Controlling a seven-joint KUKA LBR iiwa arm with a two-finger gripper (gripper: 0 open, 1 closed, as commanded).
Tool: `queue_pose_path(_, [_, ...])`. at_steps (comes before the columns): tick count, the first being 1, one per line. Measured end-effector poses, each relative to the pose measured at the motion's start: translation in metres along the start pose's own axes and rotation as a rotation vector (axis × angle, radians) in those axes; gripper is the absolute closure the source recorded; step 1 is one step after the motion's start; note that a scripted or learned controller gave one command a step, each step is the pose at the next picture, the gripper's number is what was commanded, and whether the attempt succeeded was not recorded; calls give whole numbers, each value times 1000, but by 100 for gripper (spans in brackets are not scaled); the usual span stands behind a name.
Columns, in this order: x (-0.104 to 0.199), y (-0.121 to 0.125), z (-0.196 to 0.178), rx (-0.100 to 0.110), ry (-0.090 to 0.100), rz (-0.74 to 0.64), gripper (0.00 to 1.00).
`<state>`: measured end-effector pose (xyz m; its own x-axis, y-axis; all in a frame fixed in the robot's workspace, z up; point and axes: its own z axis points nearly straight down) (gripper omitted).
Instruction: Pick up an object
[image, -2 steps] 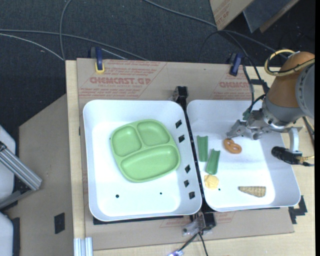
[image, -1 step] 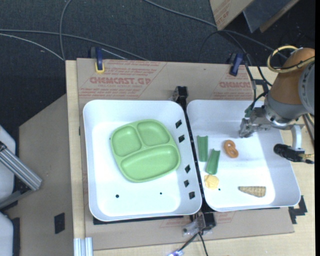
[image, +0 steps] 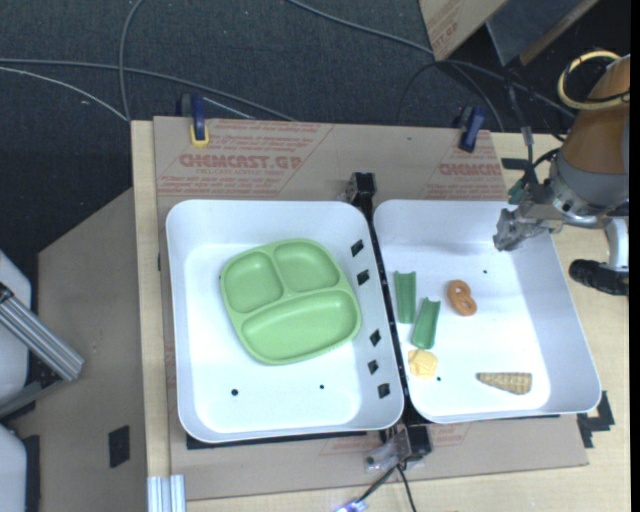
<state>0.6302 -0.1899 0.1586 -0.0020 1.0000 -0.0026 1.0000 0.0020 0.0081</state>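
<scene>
**A:** Bins first. What lies in each?

**B:** Left bin (image: 200, 400) carries a green divided plate (image: 290, 300), sitting a little toward its 12 o'clock half. Right bin (image: 560, 330) carries the small things: two green sticks, one upright (image: 404, 296) and one tilted (image: 427, 322) just beside it toward 4 o'clock, their ends almost meeting. At 6 o'clock from the tilted one lies a yellow piece (image: 423, 363).

**A:** And the rest?

**B:** An orange pretzel-like ring (image: 461, 297) sits near the bin's middle, apart from the sticks. A tan cone (image: 505, 381) lies flat toward 5 o'clock, close to the rim.

**A:** Where is the tool?

**B:** The tool (image: 512, 232) hangs over the right bin's 1 o'clock corner, well apart from every object. The arm (image: 595, 140) comes in from 3 o'clock.

**A:** Open or closed?

**B:** Cannot tell; it looks blurred and too small. Nothing is visibly held.

**A:** The worktop?

**B:** Brown board (image: 300, 150) with red lettering, blue clamps (image: 199, 118) at 12 o'clock.
</scene>
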Motion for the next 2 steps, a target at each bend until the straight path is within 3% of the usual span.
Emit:
queue_pose_path(1, [0, 2, -55, 0, 0, 0, 100])
queue_pose_path(2, [49, -18, -69, 10, 5, -2, 100])
